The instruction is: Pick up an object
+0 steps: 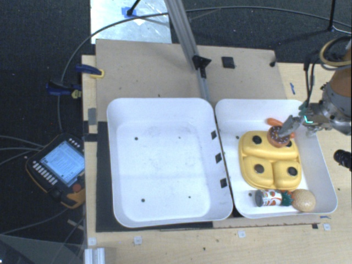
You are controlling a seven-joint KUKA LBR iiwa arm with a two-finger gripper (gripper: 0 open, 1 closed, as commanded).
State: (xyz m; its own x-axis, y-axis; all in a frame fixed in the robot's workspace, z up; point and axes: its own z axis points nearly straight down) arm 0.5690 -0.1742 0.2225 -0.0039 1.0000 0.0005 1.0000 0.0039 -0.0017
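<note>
In the right bin lies a yellow moulded tray with round hollows. A small brown round object sits on its far edge, and an orange piece lies just behind that. A small can, a green bit and a beige ball rest along the near wall. My gripper reaches in from the right and hangs right over the brown object, close to or touching it. Whether anything is held is hidden.
The left bin stands beside the right one, with black clips along the shared rim. A slanted metal pole crosses the back of the bench. A teach pendant and clamps lie off the left edge.
</note>
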